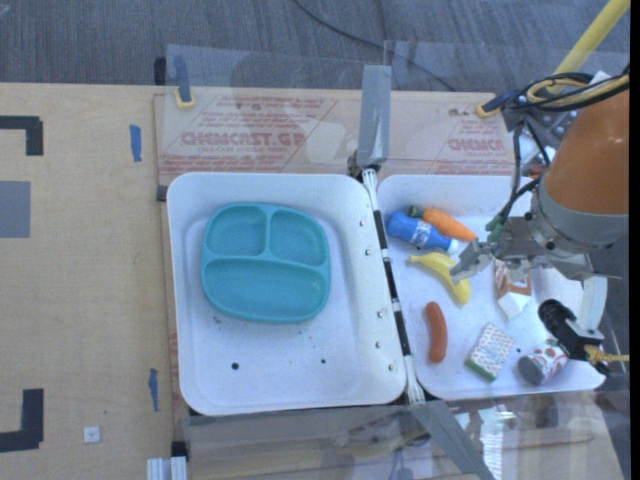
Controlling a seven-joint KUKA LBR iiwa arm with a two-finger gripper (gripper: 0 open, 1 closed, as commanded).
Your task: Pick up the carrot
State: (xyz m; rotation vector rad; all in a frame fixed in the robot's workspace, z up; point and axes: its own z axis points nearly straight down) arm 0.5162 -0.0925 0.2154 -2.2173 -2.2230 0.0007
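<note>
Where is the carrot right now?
The carrot lies in the right bin, near its far edge, touching the blue bottle, with the banana just in front.

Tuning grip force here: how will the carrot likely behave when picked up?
The carrot looks like smooth, rigid toy plastic, so probably light and somewhat slippery. Its tapered, rounded body may roll or squirt sideways. It lies against the blue bottle, which might shift too.

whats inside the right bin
In the right bin: carrot, blue bottle, banana, sausage, small carton, small can. The arm covers the bin's right part.
</note>
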